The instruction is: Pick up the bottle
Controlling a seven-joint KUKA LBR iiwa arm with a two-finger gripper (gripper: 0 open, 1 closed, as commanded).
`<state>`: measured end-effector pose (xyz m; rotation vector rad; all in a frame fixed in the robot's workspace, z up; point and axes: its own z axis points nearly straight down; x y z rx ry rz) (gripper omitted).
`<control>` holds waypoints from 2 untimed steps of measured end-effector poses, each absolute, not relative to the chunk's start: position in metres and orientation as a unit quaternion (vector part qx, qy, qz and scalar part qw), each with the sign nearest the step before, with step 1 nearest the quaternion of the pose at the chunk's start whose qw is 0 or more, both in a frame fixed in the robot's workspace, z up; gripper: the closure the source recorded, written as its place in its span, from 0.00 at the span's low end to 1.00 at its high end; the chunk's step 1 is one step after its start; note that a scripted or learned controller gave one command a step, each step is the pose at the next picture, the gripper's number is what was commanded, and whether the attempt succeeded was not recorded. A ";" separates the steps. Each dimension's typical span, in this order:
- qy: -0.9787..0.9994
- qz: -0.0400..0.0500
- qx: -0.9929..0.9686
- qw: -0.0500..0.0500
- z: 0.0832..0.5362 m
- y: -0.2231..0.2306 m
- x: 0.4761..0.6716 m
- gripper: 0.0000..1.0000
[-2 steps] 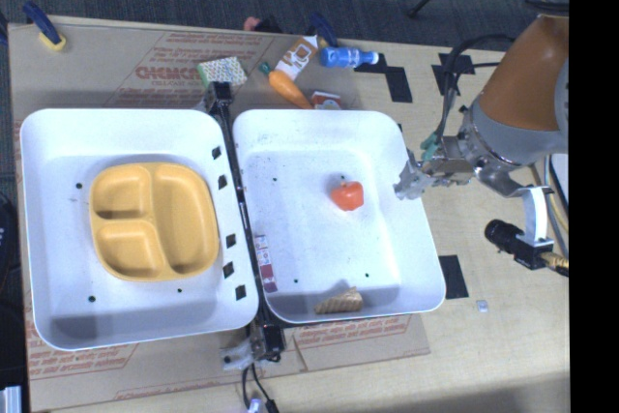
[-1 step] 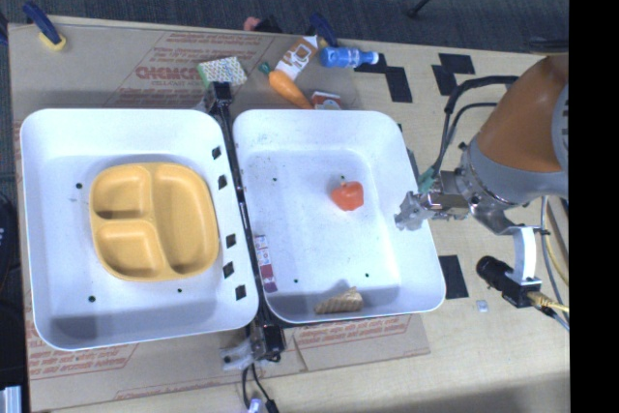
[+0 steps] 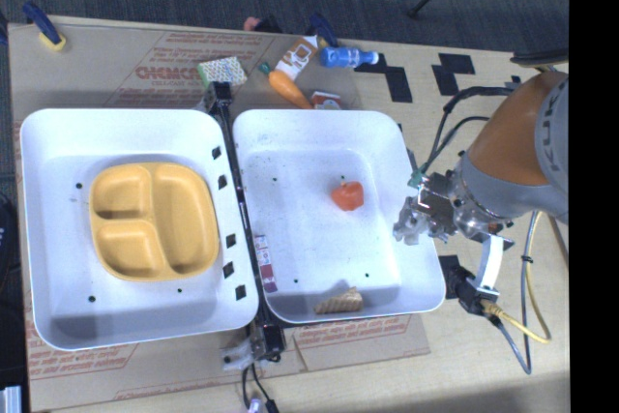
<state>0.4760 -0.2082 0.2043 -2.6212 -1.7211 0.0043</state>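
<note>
Grey arm (image 3: 513,169), end effector (image 3: 414,222) at right bin's (image 3: 290,126) right rim; I cannot tell its state. Bottle (image 3: 345,58) lies on table (image 3: 542,382) beyond that bin. I judge: approach step; next, reach beyond bin's far rim.

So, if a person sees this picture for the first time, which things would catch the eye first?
Probably the yellow divided tray lying in the left bin, and the small red-orange object near the middle of the right bin. Next, the grey and orange arm at the right bin's right edge.
</note>
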 end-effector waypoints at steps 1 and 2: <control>-0.544 0.002 -0.839 0.003 0.138 -0.199 0.476 1.00; -0.381 0.001 -0.925 0.002 0.164 -0.190 0.476 1.00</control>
